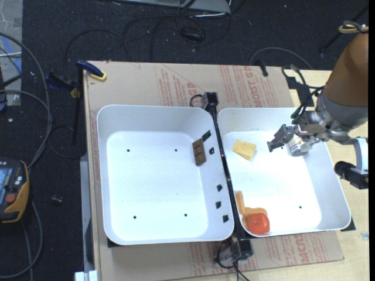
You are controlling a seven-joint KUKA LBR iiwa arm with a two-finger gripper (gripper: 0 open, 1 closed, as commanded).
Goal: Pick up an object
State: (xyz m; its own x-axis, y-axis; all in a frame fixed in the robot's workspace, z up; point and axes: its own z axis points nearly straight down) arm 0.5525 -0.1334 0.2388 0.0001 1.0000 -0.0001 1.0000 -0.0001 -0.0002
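— Reaching in from three o'clock, the grey arm [345,92] with its orange band hangs over the right bin [328,174]. See the hand [280,140]?

— Yes, over the upper part of that bin, dark fingers pointing toward nine o'clock. Is it clenched or released?

— The fingers look slightly parted, and nothing sits between them. I would call it released.

— And the things to pick up?

— A yellow wedge [245,150] lies on the bin floor at nine o'clock from the hand, near it but apart. A red ball [257,222] rests in the bin's corner at seven o'clock, touching an orange strip [241,202] that runs along the left wall.

— What about the left bin [117,157]?

— A brown block [199,153] lies near its right wall, at about two o'clock from the bin's middle. A small dark piece [206,137] sits just above it.

— The two bins touch?

— They stand side by side on the counter [146,81], with a black divider [221,157] between them. A blue and yellow clamp [91,70] grips the counter's corner at eleven o'clock, and black cables [140,28] trail across the dark floor beyond.
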